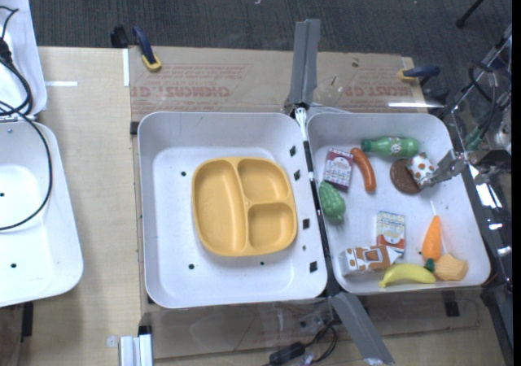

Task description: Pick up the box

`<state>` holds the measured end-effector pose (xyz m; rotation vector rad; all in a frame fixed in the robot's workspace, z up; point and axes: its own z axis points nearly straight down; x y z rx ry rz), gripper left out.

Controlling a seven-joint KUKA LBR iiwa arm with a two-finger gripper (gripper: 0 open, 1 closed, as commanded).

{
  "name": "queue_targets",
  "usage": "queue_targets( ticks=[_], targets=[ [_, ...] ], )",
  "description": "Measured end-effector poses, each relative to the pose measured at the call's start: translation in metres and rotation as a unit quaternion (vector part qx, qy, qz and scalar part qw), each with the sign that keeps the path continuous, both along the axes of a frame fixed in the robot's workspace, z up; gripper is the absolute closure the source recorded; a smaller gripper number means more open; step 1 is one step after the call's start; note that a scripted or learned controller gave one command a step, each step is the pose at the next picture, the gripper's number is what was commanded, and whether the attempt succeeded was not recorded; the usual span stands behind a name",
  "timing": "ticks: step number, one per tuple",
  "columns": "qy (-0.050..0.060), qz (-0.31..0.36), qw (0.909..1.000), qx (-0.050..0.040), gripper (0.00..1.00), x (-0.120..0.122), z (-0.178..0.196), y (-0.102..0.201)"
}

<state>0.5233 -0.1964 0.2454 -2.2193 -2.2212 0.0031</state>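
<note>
Now, lining up for the box [338, 169] in the right bin [476, 234].
Gripper [446, 167] low by the bin's right wall, just beside a speckled toy [420, 168]; open or closed, impossible to tell. Best to lift clear, cross left over the sausage [364, 169] and drop square across the narrow sides. Dark red, pale label, lying flat near the left wall, green veg [331, 202] just below.

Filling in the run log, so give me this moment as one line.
task: pick up box | gripper: at right bin's far right, over red-and-white box beside brown disc | grasp: unconfirmed | yellow tray: left bin
</note>
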Motion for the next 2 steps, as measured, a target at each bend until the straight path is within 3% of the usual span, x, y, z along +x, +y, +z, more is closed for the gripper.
queue_targets(
  ticks=[1, 2],
  targets=[
    [-0.003, 0.123, 0.9923, -0.0001, 0.00, -0.035, -0.150, 0.017],
    [-0.001, 0.087, 0.9962, 0.0000, 0.00, 0.008, -0.129, 0.057]
  ],
)
